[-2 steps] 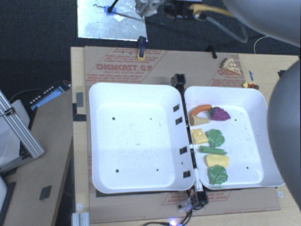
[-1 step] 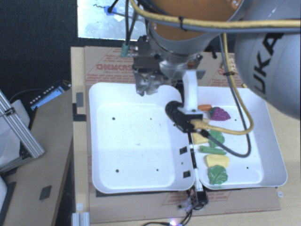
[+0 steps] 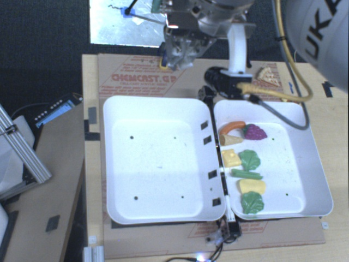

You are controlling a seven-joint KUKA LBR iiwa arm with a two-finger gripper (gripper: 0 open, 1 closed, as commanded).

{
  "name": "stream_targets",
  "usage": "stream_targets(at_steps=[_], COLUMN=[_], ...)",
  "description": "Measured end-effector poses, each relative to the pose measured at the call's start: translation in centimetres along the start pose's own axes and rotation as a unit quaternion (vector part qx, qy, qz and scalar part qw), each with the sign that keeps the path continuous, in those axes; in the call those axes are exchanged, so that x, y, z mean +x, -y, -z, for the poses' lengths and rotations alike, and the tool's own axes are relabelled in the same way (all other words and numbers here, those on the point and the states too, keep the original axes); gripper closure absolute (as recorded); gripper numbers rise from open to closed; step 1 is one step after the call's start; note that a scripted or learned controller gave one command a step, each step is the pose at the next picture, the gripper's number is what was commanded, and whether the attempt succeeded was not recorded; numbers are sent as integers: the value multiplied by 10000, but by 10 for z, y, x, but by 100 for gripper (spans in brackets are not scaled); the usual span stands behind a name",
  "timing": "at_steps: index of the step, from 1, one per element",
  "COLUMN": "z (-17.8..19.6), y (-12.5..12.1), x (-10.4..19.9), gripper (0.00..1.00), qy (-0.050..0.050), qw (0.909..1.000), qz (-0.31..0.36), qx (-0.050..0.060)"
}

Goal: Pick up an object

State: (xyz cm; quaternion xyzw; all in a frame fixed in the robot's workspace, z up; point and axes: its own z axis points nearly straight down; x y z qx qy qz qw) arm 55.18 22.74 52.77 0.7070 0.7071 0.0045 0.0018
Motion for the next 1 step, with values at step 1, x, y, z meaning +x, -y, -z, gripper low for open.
stream_targets(at_steps=[1], z=[7], y=[-65], x=[-49], gripper=[100], qy=[22], qw=[10000], qz=[-23], qx=[20])
